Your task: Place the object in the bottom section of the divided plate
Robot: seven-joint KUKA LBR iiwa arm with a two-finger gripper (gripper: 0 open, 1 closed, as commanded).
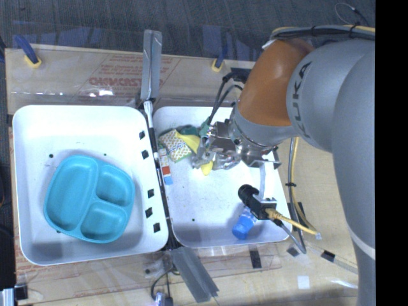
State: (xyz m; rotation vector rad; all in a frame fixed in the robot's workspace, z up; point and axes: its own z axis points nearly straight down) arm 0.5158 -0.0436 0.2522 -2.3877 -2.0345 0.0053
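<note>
In the left shallow white bin point(76, 129), the floor is open along the top and left edges. The turquoise three-section plastic plate point(89, 199) fills the lower middle and is open from above. In the right shallow white bin point(204, 212), the centre and lower-left floor are open. Obstructions are a yellow-and-white patterned packet point(174, 145) upper left, a small blue crumpled object point(243, 227) lower right, and the grey arm with orange band point(280, 101) overhanging the upper right. The adjoining bin walls point(156, 190) stand between the two bins.

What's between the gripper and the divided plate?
Camera view: from the gripper toward the divided plate, a small red-white-blue strip by the right bin's left wall, then the bins' adjoining rims; otherwise bare bin floor.
</note>
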